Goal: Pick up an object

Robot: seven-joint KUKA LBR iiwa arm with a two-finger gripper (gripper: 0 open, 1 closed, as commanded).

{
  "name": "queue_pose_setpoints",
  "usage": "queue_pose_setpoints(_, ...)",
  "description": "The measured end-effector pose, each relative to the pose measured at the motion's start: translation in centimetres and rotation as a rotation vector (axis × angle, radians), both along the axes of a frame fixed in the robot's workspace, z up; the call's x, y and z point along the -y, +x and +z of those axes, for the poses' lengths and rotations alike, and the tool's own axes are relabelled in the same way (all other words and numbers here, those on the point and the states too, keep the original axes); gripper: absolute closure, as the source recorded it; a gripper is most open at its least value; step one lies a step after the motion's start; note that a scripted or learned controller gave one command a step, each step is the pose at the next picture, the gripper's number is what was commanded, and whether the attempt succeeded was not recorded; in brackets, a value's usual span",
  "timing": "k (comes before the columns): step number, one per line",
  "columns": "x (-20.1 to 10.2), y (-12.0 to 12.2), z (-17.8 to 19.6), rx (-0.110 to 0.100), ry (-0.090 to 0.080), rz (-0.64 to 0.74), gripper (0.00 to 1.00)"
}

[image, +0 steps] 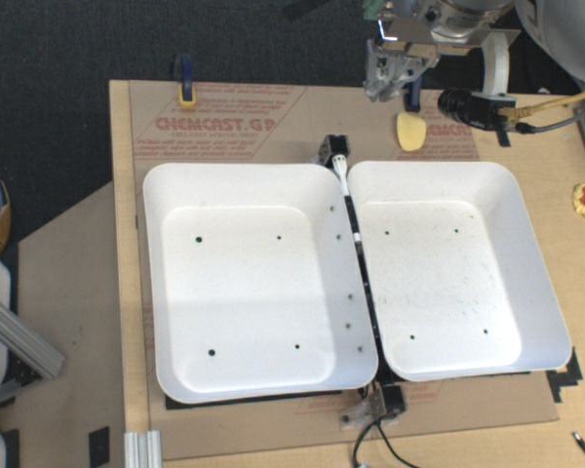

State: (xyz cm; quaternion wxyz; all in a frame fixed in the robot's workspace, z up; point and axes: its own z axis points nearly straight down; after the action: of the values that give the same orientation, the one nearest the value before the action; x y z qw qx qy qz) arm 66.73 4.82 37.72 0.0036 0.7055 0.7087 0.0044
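Yellow and small, the only loose object [410, 131] in reach lies on the brown cardboard-covered surface [234, 135] just beyond the far rim of the right bin [526, 252] — outside both bins, not in either. The left bin [161, 261] and the right bin sit side by side, their inner rims touching along a dark strip, and their white floors show nothing but a few dark dots. The claw [398, 84] hangs above the far edge of the surface, up and slightly left of the yellow object, close to it but apart from it; nothing is seen between its fingers. Whether those fingers stand wide or narrow cannot be told from this angle, since the wrist hardware crowds them. A blue-and-yellow clamp [184, 79] holds the far left of the cardboard, well apart from the work. Judgement: the step in hand is the approach — no grasp has been made. The next move calls for a small shift toward the object, a descent that straddles it squarely, and a close that catches it before lifting. The piece is small and low, so a descent off centre would likely knock it aside.
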Motion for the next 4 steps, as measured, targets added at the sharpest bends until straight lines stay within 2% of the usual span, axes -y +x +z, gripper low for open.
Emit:
queue_pose_setpoints(1, -7.9, -2.3, -9.3, -0.021, 0.000, 0.002, 1.00)
queue_pose_setpoints(2, 2.9, 0.1, -1.0, -0.001, -0.004, -0.011, 1.00)
queue_pose_setpoints(3, -2.2, -0.2, -9.2, -0.019, -0.001, -0.001, 1.00)
queue_pose_setpoints(4, -1.6, -0.9, -5.7, -0.007, -0.001, -0.005, 1.00)
